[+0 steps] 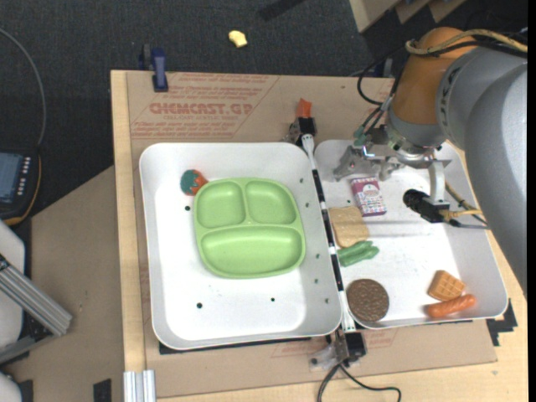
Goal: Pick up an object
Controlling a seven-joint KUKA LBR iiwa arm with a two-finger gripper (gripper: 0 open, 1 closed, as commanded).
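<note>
My gripper (369, 162) hangs over the far end of the right bin (477, 254), just beyond a small pink box (367, 197) and not touching it. Closer to the camera in that bin lie a tan cracker (346, 224), a green pea pod (358, 253) and a round brown cookie (368, 299). Near the bin's front right corner sit an orange waffle piece (445, 286) and an orange carrot-like piece (450, 307). I see nothing held in the gripper.
The left bin (167, 283) holds a green divided plate (249, 226) and a small red and green toy fruit (193, 182) at its far left. The grey arm with its orange band (427, 74) comes in over the right bin's far right corner.
</note>
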